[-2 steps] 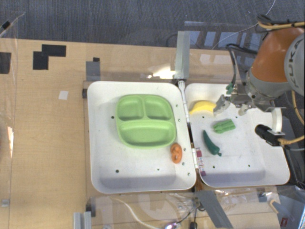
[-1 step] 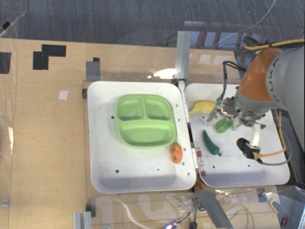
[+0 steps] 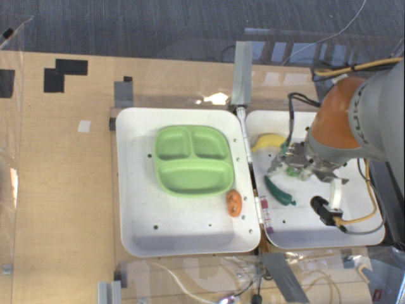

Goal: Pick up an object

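The pale wooden bench [image 3: 57,189] carries black square marks near its far left edge. On it sit 2 shallow white bins side by side, their inner rims touching.

The left bin [image 3: 136,233] holds a light green divided plate [image 3: 193,160] with 3 compartments: 2 small ones along the far side and 1 long one along the near side. It lies flat, roughly in the bin's middle, with nothing in any compartment. Just beside the plate's near right corner lies a small orange piece [image 3: 234,202], oval and upright on the bin floor, close to the bin's right wall. It may be a toy vegetable, but it is too small to be sure.

In the right bin [image 3: 304,233], a yellow banana-shaped piece [image 3: 268,142] lies near the far left corner. Nearer the camera, a slim dark green piece [image 3: 279,192] lies on a slant across the left half of the floor, apart from the yellow one.

The gripper [image 3: 285,164] hangs over this bin between those 2 pieces — just beyond the green one and just right of the yellow one. Nothing is seen in its grasp. Whether the claw is apart or together cannot be told from this angle. Behind it the grey arm [image 3: 380,116] with its orange band [image 3: 332,122] reaches in from the right.
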`<state>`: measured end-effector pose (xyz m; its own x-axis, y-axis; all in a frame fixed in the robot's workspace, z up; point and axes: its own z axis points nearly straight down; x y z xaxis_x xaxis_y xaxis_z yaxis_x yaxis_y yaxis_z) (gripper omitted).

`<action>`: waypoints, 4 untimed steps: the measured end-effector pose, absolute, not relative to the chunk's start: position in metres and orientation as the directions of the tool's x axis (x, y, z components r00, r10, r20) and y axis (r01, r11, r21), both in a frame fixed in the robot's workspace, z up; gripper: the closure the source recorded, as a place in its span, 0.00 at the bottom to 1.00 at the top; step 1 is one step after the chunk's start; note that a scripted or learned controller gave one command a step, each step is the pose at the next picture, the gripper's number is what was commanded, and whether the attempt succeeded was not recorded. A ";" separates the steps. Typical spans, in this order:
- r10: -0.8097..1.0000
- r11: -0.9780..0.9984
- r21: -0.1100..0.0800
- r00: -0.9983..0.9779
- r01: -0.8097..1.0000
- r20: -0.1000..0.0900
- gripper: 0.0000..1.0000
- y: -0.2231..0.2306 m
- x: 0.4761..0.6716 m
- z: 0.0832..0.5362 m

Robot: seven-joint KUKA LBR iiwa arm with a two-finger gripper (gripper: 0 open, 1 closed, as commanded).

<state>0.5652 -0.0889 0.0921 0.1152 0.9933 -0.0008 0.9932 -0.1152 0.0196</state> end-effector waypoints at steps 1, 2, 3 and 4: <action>0.967 -0.257 0.005 0.257 0.966 0.001 0.00 -0.080 0.603 0.186; 0.935 -0.354 0.020 0.354 0.935 0.004 0.00 -0.106 0.624 0.103; 0.985 -0.173 0.029 0.173 0.985 -0.001 0.00 -0.139 0.587 0.097; 1.000 -0.011 0.028 0.011 1.000 -0.006 0.00 -0.167 0.574 0.096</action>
